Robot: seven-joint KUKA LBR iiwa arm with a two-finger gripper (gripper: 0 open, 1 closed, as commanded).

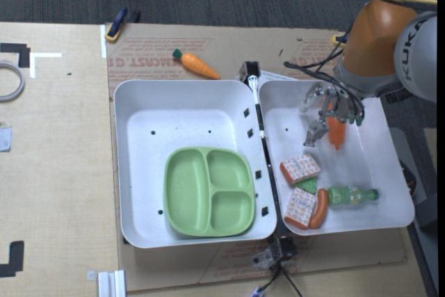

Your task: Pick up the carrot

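The gripper [327, 123] is hanging over the far half of the right bin [386, 156], and an orange carrot [336, 133] is standing upright right against it, toward the bin's right wall. Whether the claw is clamped on that carrot or merely sitting beside it, I cannot tell; the wrist and cables are crowding that spot.

A 2nd carrot [197, 65] is lying on the cardboard [153, 55] just beyond the left bin's [174, 115] far edge, well apart from the arm.

Judging by the upright pose, the grasp-and-lift step is looking to be in hand. The next move is calling for a straight rise, slow enough to show whether the carrot is coming along; if it is not, the claw is needing to re-centre over it before closing.

Room is looking fair. The bin's far-left floor is lying bare. Toward the near edge, 2 boxes [300, 169], a sausage [320, 209] and a bottle [351, 196] are clustering, so any sideways drift is better aimed away from them. The right wall is sitting near the carrot and the divider edge between the 2 bins is running to the left, so going up is the clearest path. A green plate [208, 191] is occupying the left bin's near half.
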